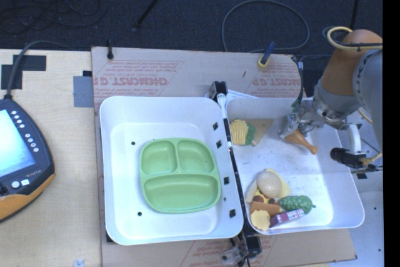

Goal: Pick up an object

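Orange and grey casing marks one handheld control pendant (15, 153) lying at the far left of the surface (59, 78). Two shallow white bins are set side by side on a cardboard sheet (187, 75). In the left bin (119, 134) one green divided tray (179, 174) with three compartments is laid flat. In the right bin (350, 209) one toy corn cob (241, 132) is seen near the dividing wall, and a small heap is gathered at the near edge: one pale egg-like piece (269, 184), one green bumpy vegetable (295, 202), one dark red bar (287, 217) and some yellow pieces that cannot be counted. One orange carrot-like piece (302, 140) is pinched at the tip of the claw (295, 131), near the bin's far right. One grey arm (350, 72) with an orange band is seen at the right.
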### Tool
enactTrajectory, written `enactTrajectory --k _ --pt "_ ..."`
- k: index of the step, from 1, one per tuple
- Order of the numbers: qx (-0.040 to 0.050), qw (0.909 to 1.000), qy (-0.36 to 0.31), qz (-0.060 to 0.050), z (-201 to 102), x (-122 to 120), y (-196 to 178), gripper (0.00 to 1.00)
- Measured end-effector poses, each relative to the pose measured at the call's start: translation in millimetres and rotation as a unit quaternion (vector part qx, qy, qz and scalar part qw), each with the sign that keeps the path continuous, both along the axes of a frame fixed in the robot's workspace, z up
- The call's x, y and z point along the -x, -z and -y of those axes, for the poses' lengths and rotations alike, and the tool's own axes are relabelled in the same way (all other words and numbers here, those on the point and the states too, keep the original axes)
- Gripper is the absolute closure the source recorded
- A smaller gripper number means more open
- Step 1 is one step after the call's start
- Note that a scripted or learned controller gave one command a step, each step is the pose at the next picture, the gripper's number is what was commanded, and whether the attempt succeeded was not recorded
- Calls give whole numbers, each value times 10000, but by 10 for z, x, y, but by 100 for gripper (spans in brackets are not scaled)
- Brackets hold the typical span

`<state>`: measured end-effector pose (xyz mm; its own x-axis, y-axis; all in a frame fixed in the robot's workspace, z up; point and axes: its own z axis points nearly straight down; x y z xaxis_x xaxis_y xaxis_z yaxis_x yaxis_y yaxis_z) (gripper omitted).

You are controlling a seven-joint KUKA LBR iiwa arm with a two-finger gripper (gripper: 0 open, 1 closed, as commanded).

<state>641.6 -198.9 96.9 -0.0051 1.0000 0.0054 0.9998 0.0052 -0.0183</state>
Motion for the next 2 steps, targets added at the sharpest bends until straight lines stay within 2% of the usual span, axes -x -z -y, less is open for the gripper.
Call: enactTrajectory --k 1,2 --pt "20 10000 11 62 -577 -15 101 100" --pt "12 9999 -8 125 -1283 210 -978 100"
